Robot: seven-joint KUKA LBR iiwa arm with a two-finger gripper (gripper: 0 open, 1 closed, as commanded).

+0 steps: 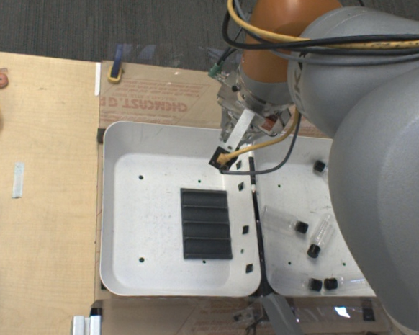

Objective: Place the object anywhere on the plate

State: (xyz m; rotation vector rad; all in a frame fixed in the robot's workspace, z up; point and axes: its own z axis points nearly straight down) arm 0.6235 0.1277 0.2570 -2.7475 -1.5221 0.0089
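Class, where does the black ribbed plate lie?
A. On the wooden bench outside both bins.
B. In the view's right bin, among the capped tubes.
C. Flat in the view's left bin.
C: the black ribbed plate lies flat near the middle of the view's left bin, apart from the capped tubes in the right bin.

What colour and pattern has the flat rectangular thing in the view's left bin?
The flat thing is black, ribbed crosswise; the camera view shows it.
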